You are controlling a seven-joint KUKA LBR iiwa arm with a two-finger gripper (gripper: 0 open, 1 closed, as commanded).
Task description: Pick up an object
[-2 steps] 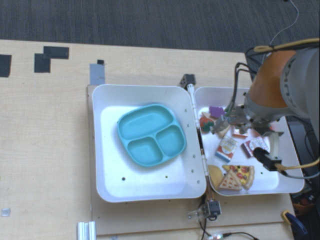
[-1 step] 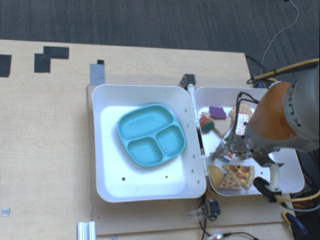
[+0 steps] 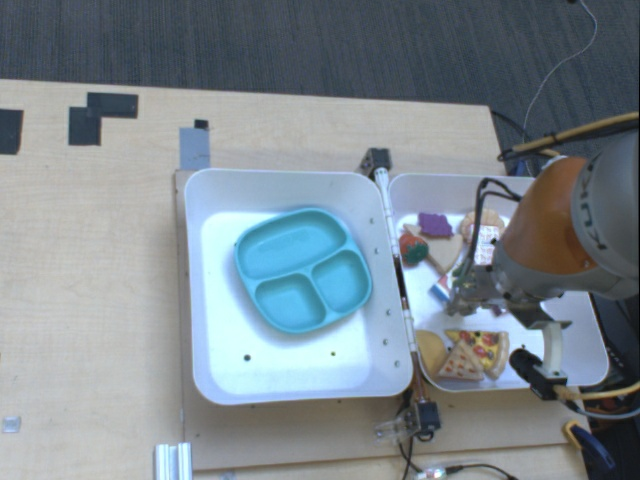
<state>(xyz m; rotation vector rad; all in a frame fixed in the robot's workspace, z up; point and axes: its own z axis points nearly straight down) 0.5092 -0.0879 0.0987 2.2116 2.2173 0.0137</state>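
Camera view shows the gripper low in the right bin over the toys, just above a pizza slice (grip state I cannot tell), so next probably comes a clean pinch and lift.

Divided plate in left bin; toy food incl. pizza slice in right bin.

The arm is a thick rounded grey body with a broad orange band above the wrist, thin black cables looping beside it, and a dark metallic tool.
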